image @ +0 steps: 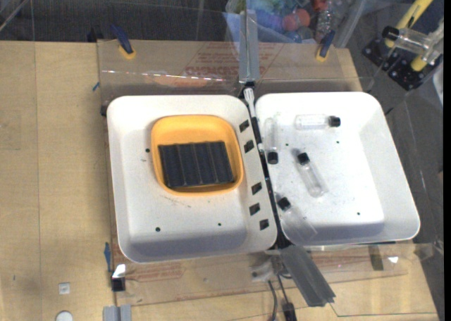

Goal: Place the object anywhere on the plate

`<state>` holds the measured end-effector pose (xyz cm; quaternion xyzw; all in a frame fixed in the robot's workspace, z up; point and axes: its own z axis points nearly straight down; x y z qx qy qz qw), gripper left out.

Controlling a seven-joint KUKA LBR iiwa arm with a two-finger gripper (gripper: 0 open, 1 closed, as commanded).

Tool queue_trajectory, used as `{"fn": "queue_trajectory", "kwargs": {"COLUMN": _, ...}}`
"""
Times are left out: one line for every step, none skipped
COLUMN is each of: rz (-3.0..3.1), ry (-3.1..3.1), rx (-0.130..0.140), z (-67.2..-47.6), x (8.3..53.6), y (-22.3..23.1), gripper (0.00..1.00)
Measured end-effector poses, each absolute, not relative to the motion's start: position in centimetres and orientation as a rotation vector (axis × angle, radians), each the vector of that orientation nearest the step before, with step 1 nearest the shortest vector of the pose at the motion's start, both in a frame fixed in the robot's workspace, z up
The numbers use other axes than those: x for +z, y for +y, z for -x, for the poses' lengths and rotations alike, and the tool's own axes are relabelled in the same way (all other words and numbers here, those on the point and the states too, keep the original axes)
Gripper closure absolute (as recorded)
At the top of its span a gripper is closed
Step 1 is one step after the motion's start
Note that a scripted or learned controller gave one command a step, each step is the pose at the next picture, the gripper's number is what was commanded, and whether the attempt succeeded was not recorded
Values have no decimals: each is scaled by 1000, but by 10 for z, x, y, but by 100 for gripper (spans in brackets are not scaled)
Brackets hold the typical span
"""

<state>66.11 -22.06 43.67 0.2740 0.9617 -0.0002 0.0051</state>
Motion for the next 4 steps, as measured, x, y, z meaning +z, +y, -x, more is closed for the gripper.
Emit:
{"fn": "queue_trajectory", "kwargs": {"rz": -319, "ry": 3119, "rx": 1, "z": -657, "x": 437, "y": -222, "gripper": 100}}
{"fn": "queue_trajectory", "kwargs": {"rz": 68, "ry": 3130, "rx": -1, "z": -663, "x": 437, "y": -221, "gripper": 100}}
{"fn": "queue_trajectory", "kwargs": {"rz": 638, "ry": 3064, "rx": -3, "z": -668, "x": 437, "y": -222, "gripper": 100}}
{"fn": "queue_trajectory", "kwargs": {"rz": 987, "ry": 2970, "rx": -4, "z": -668, "x": 437, "y": -222, "gripper": 100}}
